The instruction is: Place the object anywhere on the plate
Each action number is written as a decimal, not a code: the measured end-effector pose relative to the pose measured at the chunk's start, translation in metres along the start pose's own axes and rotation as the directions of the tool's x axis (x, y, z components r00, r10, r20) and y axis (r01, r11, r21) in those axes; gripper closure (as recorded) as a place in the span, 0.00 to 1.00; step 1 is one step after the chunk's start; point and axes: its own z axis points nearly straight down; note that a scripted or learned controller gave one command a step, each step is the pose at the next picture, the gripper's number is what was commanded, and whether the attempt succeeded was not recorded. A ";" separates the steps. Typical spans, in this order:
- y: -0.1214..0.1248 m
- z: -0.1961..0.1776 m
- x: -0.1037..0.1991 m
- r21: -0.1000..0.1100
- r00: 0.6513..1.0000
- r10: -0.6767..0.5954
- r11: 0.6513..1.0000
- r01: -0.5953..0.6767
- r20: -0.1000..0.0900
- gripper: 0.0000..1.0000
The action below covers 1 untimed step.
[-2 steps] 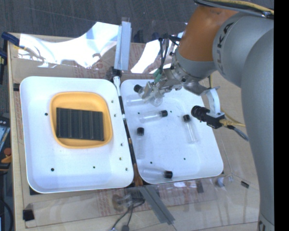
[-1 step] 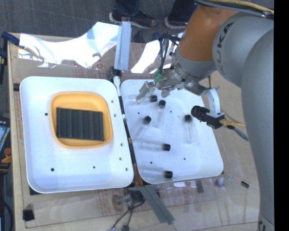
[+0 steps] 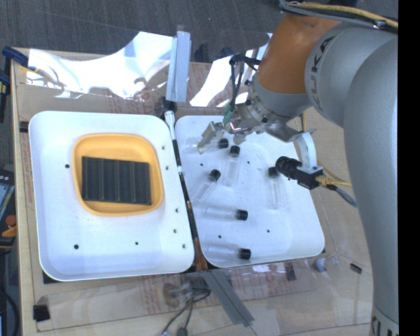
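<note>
A black-capped clear vial [image 3: 242, 254] lies at the right bin's [image 3: 304, 240] near edge. The jaws [image 3: 220, 133] hang over that bin's far end, clasping nothing visible; whether parted, I cannot tell. The yellow plate [image 3: 116, 150] sits in the left bin [image 3: 49, 208].

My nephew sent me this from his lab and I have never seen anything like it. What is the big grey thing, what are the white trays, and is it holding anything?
The big grey thing is a robot arm with an orange band near its wrist. It reaches in from the right of the picture. The one camera sits above the bench and looks down at a slant.

Two shallow white bins lie side by side. The left bin holds a yellow plate with a dark ridged insert in its middle. The right bin holds several small clear vials with black caps, one of them at, scattered about.

At the arm's tip is a gripper, low over the top of the right bin, among the vials. I cannot tell whether it holds one. No vial lies on the plate yet.
</note>
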 end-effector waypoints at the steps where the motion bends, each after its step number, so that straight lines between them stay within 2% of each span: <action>1: 0.006 0.040 -0.008 0.000 0.961 -0.276 0.961 0.276 -0.001 0.00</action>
